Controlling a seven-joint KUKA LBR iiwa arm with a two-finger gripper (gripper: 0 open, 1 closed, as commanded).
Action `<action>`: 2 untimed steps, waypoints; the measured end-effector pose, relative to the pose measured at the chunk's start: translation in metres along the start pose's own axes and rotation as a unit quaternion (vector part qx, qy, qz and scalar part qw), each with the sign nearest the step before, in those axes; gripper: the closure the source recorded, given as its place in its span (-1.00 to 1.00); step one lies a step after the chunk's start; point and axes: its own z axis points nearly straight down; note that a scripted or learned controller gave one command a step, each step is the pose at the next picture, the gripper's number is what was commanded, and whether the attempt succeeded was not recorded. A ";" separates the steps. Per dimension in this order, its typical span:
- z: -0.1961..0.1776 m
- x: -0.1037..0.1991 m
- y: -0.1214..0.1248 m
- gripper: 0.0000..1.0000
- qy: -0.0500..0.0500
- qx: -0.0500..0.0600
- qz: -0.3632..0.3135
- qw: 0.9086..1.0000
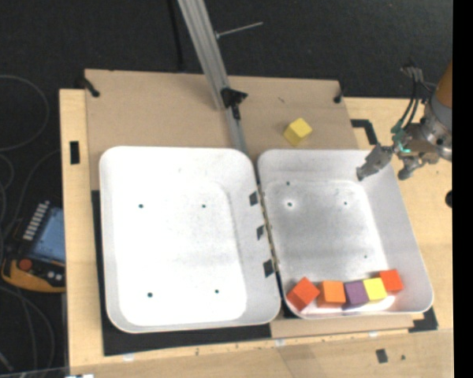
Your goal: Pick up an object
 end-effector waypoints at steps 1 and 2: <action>-0.017 0.020 -0.006 -1.00 0.001 -0.001 -0.001 1.000; 0.012 0.108 -0.049 -1.00 0.002 0.002 -0.002 1.000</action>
